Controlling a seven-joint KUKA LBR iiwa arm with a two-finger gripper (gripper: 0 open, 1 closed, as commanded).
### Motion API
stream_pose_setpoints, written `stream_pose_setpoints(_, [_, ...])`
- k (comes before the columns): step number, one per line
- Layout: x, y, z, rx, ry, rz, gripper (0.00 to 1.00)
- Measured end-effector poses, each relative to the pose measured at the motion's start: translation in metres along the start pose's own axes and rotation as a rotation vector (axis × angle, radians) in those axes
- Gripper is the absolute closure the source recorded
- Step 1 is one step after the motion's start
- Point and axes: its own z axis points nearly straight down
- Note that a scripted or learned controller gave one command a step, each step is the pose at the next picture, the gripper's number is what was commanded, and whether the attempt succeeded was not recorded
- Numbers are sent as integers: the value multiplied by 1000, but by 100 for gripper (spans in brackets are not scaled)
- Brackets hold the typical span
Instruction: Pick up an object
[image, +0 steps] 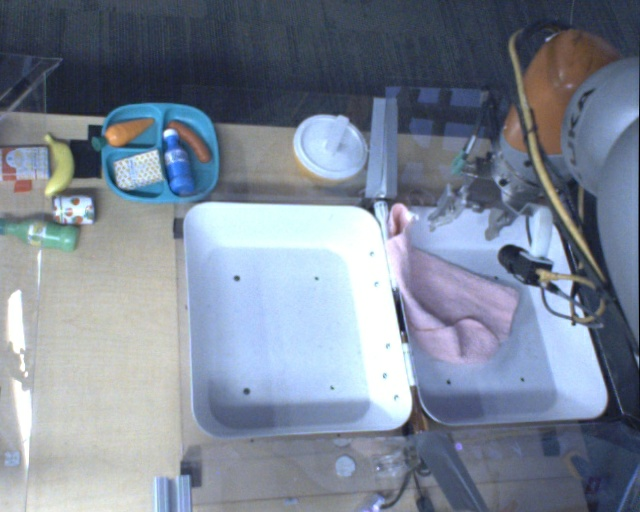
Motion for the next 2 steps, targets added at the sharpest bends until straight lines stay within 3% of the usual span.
stream_pose_setpoints(1, [-17, -28, 105, -1, 0, -144, 0])
stream_pose_setpoints(2, [-43, -76, 110, -11, -2, -221, 0])
